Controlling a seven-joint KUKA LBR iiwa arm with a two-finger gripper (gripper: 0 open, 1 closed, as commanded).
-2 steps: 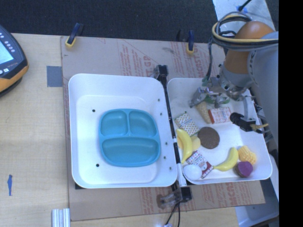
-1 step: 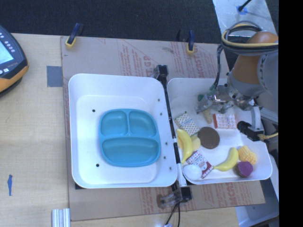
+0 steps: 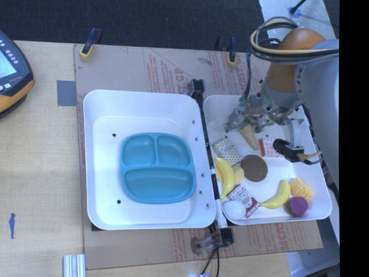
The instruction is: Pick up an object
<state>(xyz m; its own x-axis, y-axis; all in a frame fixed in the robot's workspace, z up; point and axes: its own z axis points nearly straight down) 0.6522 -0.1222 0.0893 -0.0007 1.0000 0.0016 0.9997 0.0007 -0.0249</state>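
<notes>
Two shallow white bins sit side by side on a bench. A flat brown round disc (image 3: 253,168) lies near the middle of the right white bin (image 3: 277,220), and every place below is given from it.

Beyond the disc, toward the bin's far side, the grey arm's gripper (image 3: 249,118) hangs low, just above a pale tan wedge-shaped piece (image 3: 249,136). Whether it is grasping anything cannot be told from this angle.

Just to the view's left of the disc lies a yellow banana (image 3: 226,176). Beyond that is a checkered square packet (image 3: 227,150). Just beyond the disc, toward the view's right, is a small red and white packet (image 3: 263,147).

On the near side of the disc, a white round lump (image 3: 232,210) touches a red and white carton (image 3: 249,204). Further toward the view's right lie a second curved yellow banana (image 3: 278,195), a yellow knobbly corn-like piece (image 3: 300,187) and a purple round ball (image 3: 297,206).

Well to the view's left of the disc, in the left white bin (image 3: 104,154), a light blue plastic plate with three compartments (image 3: 157,167) lies flat.
</notes>
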